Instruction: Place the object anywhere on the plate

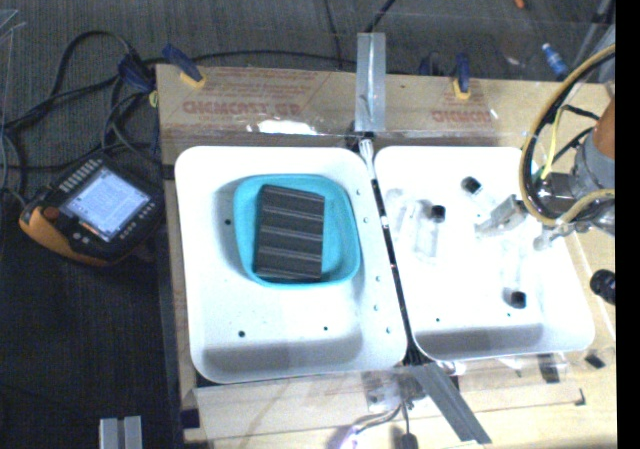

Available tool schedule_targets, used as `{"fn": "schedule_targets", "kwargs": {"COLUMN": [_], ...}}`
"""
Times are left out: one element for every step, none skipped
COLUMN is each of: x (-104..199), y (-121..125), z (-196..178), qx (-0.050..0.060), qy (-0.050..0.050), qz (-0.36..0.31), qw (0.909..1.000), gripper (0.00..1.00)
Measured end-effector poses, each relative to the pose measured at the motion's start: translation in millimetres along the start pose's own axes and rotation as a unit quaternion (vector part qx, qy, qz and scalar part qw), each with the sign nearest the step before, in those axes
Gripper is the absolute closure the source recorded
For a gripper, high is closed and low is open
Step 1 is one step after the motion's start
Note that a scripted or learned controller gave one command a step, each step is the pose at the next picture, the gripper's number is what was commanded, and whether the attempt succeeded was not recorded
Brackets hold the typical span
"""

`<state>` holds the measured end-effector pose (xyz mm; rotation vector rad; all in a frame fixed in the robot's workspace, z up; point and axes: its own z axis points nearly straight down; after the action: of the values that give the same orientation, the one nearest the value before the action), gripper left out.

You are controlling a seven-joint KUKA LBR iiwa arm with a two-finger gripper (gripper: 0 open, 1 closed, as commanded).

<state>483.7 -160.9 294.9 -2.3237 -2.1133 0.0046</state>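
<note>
Gripper (515,217) grip I can't tell, over my right bin (560,322); left bin (200,337) holds blue plate (343,237) bearing dark ribbed block (290,232).

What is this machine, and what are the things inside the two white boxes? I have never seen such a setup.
One camera looks down at a slant on a bench with two shallow white bins. The left bin holds a blue plate with a dark ribbed block lying on it. The right bin holds a few small dark pieces and some clear plastic bits. From the right a robot arm with yellow cables reaches in; its hand hangs over the right bin, and I see nothing held in it.
</note>
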Motion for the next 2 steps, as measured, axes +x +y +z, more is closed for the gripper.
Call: {"fn": "schedule_targets", "kwargs": {"x": [-12.4, -50.1], "y": [0.6, 11.9], "z": [186.1, 85.8], "qx": [0.001, -0.001], "qy": [0.002, 0.000], "qz": [0.029, -0.078], "qw": [0.9996, 0.9969], "gripper": [0.00, 0.00]}}
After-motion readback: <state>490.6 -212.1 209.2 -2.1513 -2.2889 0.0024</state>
